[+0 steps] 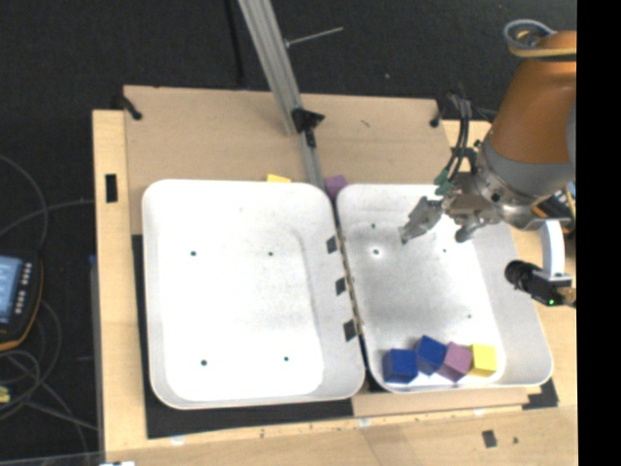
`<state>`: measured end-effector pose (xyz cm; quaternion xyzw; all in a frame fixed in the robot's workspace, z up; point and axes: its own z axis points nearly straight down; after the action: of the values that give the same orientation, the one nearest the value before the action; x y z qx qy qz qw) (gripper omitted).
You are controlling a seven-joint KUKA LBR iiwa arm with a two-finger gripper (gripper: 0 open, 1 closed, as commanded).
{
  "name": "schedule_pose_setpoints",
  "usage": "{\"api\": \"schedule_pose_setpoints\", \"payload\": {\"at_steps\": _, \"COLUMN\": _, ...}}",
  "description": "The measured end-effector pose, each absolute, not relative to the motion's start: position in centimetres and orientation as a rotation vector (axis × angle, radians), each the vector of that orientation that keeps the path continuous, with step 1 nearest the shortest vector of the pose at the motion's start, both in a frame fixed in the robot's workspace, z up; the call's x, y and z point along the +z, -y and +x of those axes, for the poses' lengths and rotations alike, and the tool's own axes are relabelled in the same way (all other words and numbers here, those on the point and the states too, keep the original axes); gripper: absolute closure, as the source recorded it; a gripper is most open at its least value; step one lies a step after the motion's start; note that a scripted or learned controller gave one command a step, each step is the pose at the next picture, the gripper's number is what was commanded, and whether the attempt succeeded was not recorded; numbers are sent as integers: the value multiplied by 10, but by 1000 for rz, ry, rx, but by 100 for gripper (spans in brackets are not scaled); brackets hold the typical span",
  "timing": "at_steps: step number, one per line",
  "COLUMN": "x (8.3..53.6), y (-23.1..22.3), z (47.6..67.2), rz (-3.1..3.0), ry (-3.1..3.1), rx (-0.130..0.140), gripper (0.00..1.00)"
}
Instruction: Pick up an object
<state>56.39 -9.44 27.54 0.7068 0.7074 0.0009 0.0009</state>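
Four small blocks sit in a row along the right bin's (505, 289) near edge: two blue blocks (411, 359), a purple block (453, 359) and a yellow block (483, 358), none readably marked. The claw (444, 220) hovers spread and empty over that bin's far part.

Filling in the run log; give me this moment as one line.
hand: open, holding nothing, over upper part of right bin | blocks: blue, dark blue, purple, yellow along right bin's near edge
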Motion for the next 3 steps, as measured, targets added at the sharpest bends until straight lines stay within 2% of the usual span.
{"api": "schedule_pose_setpoints", "payload": {"at_steps": 1, "x": 279, "y": 97, "z": 541, "rz": 2221, "ry": -2220, "rx": 1, "gripper": 0}}
{"api": "schedule_pose_setpoints", "payload": {"at_steps": 2, "x": 277, "y": 78, "z": 502, "rz": 2219, "ry": -2222, "rx": 1, "gripper": 0}}
{"api": "schedule_pose_setpoints", "payload": {"at_steps": 3, "x": 272, "y": 127, "z": 484, "rz": 2225, "ry": -2214, "rx": -2, "gripper": 0}}
